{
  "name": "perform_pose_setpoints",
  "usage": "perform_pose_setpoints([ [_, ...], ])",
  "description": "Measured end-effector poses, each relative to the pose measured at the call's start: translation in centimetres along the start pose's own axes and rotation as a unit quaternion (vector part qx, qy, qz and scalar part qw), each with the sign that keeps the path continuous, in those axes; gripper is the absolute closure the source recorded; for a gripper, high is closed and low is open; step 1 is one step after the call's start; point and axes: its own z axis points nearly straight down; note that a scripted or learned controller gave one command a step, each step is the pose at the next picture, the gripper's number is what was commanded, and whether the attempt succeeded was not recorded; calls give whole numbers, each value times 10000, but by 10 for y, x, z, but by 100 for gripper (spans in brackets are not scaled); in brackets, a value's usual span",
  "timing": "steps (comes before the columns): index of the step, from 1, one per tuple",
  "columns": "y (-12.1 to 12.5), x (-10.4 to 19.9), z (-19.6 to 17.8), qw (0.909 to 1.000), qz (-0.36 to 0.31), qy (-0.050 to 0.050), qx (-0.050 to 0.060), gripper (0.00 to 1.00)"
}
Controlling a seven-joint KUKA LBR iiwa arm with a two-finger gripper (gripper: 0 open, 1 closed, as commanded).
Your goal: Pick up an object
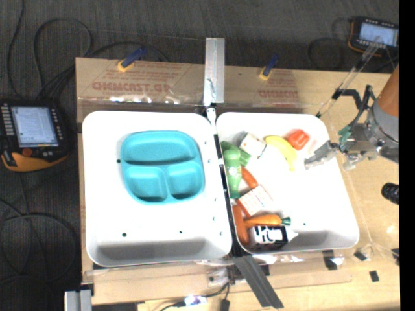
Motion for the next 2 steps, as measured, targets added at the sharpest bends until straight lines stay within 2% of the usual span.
perform_pose_setpoints([
  [1,4,94,83,9989,-474,1,6,0],
  [2,36,132,83,9982,-592,-2,0,0],
])
